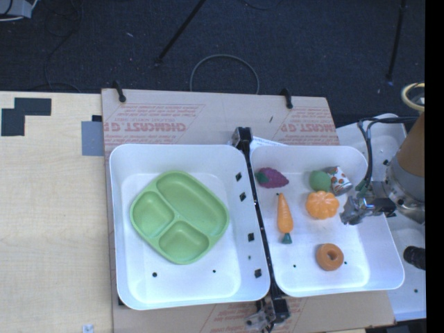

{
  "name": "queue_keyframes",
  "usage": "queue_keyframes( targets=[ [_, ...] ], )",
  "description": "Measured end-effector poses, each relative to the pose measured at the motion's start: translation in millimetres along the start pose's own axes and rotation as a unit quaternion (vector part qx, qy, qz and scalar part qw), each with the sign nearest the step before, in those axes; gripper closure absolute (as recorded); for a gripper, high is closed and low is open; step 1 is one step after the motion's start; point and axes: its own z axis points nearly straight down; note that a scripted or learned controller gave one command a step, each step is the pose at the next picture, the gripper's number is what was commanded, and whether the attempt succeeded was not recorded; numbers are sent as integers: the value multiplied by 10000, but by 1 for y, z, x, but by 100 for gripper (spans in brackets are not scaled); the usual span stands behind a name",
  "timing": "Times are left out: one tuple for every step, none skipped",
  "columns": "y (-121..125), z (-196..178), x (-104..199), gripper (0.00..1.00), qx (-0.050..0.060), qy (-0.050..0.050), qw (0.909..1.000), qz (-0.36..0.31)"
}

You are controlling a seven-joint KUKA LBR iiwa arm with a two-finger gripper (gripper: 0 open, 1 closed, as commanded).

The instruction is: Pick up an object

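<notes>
In the camera view, two white bins are seen side by side on the counter [55, 207]. In the left bin [139, 161] a green divided plate [179, 216] is lying. In the right bin [374, 269] the small objects are gathered: a purple grape bunch [272, 178] toward 10 o'clock, a carrot [284, 217] near the middle and slightly tilted, an orange pumpkin [322, 205] just at its 3 o'clock side, a green ball [320, 180] and a small patterned cup [340, 181] toward 1 o'clock, and a doughnut [329, 257] toward 5 o'clock.

The tool [355, 211] is seen low at the 3 o'clock side of the right bin, just beside the pumpkin. Whether contact is made cannot be judged. No object is seen between the two prongs. How wide the tool stands cannot be told, because the tip is small and blurred.

As a judgement, the pumpkin is the nearest candidate to be picked. Several risks are expected from here. The pumpkin is round and may be pushed toward 9 o'clock against the carrot instead of being enclosed. The cup and the green ball lie near at 12 o'clock of it, so they may be knocked by a slanted approach. The bin wall at 3 o'clock may also be struck.
</notes>
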Motion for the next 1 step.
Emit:
queue_keyframes(
  targets=[
    [11, -7, 52, 100, -13, -6, 10000, -6]
  ],
)
